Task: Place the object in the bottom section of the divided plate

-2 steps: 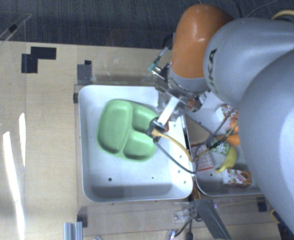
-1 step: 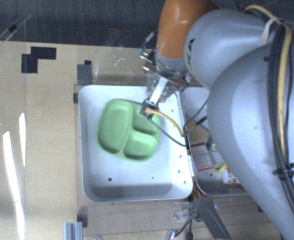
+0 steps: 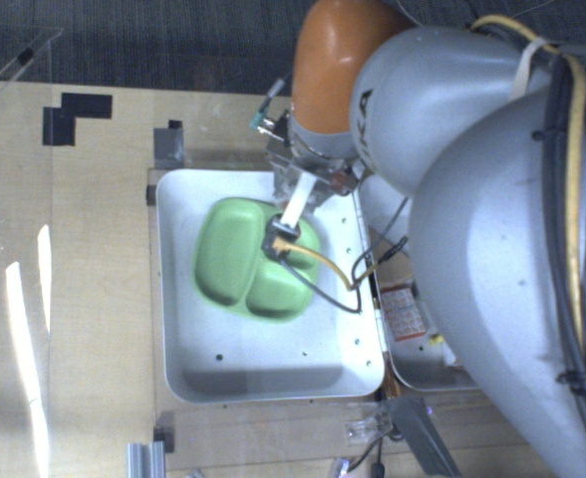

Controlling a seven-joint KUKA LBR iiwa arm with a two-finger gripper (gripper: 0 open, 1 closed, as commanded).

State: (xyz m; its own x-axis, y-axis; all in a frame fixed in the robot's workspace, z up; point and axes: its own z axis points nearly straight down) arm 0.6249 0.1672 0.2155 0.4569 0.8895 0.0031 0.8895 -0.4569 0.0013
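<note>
- The pale-green divided plastic plate point(image 3: 228, 252) lies in the shallow white bin point(image 3: 263, 371).
- The two-finger gripper point(image 3: 308, 172) hangs over the plate's right edge; open or closed, I cannot tell.
- The object is hidden, so probably small and light; best gripped across its middle.

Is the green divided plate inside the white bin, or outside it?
Inside. The green divided plate lies on the floor of the left white bin, within its walls; the arm hides part.
</note>
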